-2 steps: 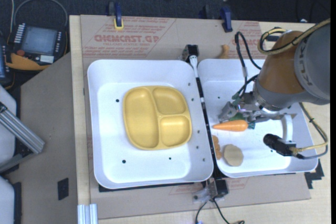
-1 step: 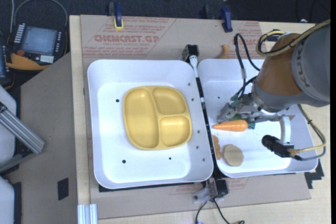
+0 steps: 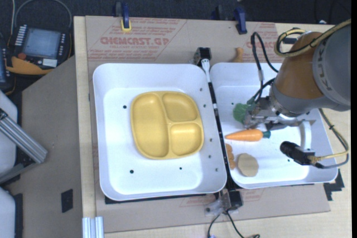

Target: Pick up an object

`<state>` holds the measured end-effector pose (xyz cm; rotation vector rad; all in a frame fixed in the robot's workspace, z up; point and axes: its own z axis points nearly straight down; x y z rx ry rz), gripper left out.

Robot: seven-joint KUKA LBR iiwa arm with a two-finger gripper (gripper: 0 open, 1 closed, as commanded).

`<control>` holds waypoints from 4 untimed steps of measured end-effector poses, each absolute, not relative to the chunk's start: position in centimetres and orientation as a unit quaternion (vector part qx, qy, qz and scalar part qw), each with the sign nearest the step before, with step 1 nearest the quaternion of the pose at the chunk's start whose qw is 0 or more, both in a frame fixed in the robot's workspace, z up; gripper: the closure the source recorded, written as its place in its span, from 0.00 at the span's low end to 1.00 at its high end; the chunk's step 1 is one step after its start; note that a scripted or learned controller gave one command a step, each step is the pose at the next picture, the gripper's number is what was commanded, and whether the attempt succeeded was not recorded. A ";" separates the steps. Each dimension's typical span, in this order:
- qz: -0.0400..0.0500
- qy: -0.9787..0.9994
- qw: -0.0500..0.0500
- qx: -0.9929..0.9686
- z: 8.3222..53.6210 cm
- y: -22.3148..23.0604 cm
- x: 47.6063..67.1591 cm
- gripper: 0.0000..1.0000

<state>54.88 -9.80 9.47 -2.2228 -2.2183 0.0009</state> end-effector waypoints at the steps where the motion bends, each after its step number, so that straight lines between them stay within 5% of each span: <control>1: -0.001 -0.708 -0.002 -0.707 14.1 -9.3 55.6 1.00; 3: -0.001 -0.707 -0.002 -0.707 21.3 -8.8 55.0 1.00; 4: -0.001 -0.708 -0.001 -0.706 22.5 -3.9 54.6 1.00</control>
